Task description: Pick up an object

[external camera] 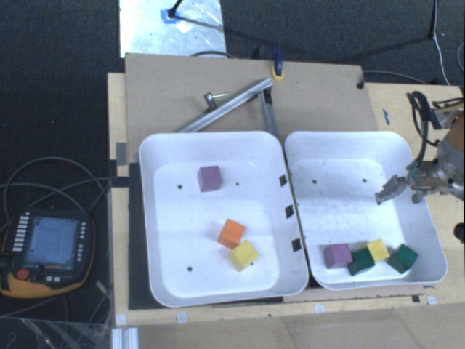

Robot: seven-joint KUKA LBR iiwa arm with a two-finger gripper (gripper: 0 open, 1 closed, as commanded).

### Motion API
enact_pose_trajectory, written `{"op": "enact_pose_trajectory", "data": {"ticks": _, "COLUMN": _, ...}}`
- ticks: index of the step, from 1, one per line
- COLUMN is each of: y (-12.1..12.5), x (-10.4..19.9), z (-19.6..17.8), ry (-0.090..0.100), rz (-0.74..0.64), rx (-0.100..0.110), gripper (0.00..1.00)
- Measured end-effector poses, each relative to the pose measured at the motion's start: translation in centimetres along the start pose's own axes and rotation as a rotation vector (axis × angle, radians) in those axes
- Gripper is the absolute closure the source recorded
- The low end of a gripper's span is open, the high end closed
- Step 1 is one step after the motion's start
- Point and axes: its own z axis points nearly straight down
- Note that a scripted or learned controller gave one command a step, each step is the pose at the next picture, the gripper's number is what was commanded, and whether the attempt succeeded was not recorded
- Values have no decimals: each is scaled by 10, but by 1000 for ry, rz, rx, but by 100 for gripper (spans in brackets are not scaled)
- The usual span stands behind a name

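Observation:
The left bin (156, 217) holds a purple cube (209, 178) towards the back. An orange cube (231, 233) and a yellow cube (243, 254) touch each other nearer the front. Along the front wall of the right bin (341, 151) lie a purple cube (337, 254), a dark green cube (360, 260), a yellow cube (377, 249) and a green cube (402, 257). My gripper (402, 193) hangs over the right side of the right bin, behind that row of cubes. It is open, with nothing between its fingers.
A metal bar (225, 106) lies on the cardboard behind the left bin. A teach pendant (45, 249) with cables sits off the bench to the left. The arm's wrist and cables stand at the right edge.

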Motion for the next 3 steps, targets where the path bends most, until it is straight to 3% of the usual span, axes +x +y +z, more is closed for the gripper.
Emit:
{"op": "enact_pose_trajectory", "data": {"ticks": 1, "y": 0, "x": 0, "z": 0, "ry": 0, "rz": 1, "rx": 0, "gripper": 0}}
{"op": "enact_pose_trajectory", "data": {"ticks": 3, "y": -4, "x": 6, "z": 96, "ry": 1, "rz": 3, "rx": 4, "gripper": 0}}
